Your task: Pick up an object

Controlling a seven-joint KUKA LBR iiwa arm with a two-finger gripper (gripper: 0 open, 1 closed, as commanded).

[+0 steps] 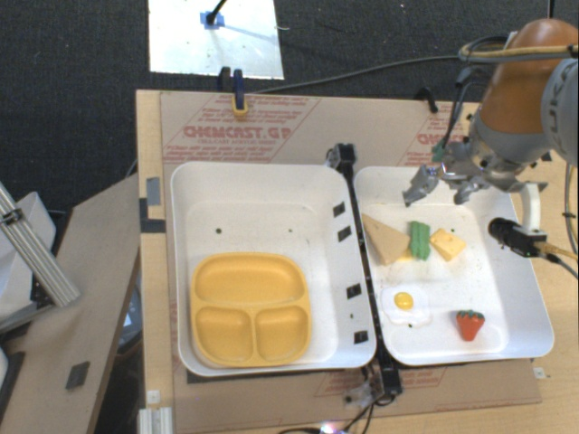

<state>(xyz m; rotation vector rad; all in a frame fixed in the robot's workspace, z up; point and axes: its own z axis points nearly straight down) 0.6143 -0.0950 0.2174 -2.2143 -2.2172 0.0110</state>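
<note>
In the right bin lie a tan wedge-shaped slice, a green ridged piece, a yellow cheese cube, a fried egg and a strawberry. My gripper hangs over the back of this bin, above and a little behind the green piece and the cheese cube. Its two fingers are spread apart with nothing between them.
The left bin holds a yellow divided tray. A black clip strip runs along the seam between the bins. A black fitting with a cable sits at the right bin's right side.
</note>
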